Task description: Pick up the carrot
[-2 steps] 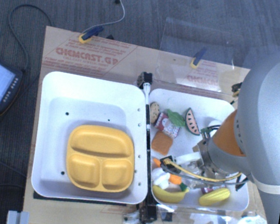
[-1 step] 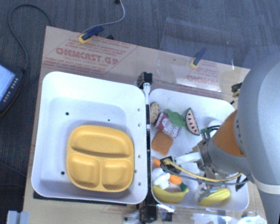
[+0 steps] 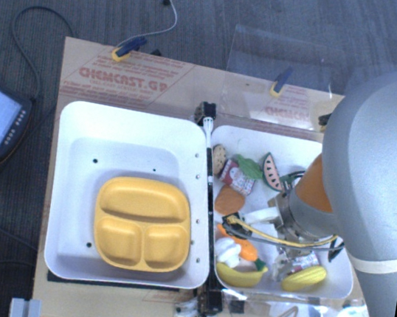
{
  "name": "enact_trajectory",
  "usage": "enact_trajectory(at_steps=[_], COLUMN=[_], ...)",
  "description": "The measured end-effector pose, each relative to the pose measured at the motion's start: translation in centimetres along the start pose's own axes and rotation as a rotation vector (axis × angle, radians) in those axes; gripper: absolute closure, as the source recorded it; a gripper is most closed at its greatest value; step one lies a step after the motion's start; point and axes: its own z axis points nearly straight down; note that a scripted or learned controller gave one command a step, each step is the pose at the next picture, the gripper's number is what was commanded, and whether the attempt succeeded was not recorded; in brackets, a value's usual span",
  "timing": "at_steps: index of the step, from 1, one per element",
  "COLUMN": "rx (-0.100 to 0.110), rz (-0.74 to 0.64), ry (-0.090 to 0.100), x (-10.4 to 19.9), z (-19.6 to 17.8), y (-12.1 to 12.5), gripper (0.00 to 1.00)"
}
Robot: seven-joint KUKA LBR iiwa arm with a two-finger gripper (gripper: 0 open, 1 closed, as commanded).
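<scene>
Orange carrot (image 3: 246, 252) low in right bin (image 3: 276, 141), between banana (image 3: 238, 275) and white toy | gripper (image 3: 288, 259) over bin near lemon (image 3: 304, 277), grip unreadable | yellow tray (image 3: 143, 221) in left bin (image 3: 85, 121)

A yellow three-compartment plastic tray (image 3: 143, 223) lies in the white left bin (image 3: 81, 143). The white right bin (image 3: 261, 143) holds an orange carrot (image 3: 246, 252), a yellow banana (image 3: 238, 276) and a red-fleshed, green-rinded watermelon slice (image 3: 270, 171). The tan cardboard-covered worktop (image 3: 121, 82) carries red lettering.

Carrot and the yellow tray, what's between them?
In the camera view, the two bins' adjoining white walls lie between the carrot and the yellow tray, plus bare bin floor.
</scene>
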Motion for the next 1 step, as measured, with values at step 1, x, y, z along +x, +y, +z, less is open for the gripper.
enact_trajectory(at_steps=[1], rx=[-0.002], rz=[-0.003], ry=[0.004], x=[0.16], z=[-1.12], y=[0.04], gripper=[1.00])
